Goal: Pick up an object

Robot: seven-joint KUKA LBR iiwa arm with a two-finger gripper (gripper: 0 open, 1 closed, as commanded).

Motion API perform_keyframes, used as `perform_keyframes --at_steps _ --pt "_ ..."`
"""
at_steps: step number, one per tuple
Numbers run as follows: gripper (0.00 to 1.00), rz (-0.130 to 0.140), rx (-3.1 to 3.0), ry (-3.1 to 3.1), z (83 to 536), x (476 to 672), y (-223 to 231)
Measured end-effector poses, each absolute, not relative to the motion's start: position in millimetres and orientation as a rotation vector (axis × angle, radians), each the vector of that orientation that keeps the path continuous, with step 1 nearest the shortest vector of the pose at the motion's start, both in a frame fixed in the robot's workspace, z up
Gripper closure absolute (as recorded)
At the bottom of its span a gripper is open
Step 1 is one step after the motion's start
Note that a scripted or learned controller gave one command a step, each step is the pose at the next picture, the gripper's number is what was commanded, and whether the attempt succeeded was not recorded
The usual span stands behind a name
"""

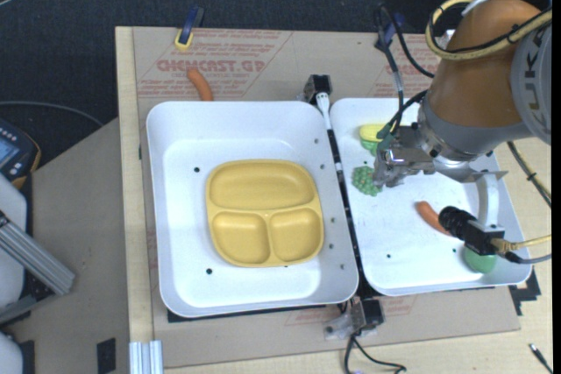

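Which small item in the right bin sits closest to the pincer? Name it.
The green broccoli-like piece, right beside the pincer near the bin's left wall; the orange carrot lies farther off.

The arm runs off the right edge and covers the right bin's far right corner and part of its floor. The gripper is seen from behind its own body, so the finger gap cannot be read; it also overlaps a yellow-green item, leaving just its left part in sight, too small to identify. A green object near the bin's front right corner is partly hidden by a black part, which also covers one end of an orange piece.
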State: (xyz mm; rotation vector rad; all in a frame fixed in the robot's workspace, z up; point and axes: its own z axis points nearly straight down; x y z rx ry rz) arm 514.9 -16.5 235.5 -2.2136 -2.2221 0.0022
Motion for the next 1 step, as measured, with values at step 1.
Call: perform_keyframes --at_steps 1 --pt "1.0 0.003 -2.22 -2.218 215.0 511.1 -11.1"
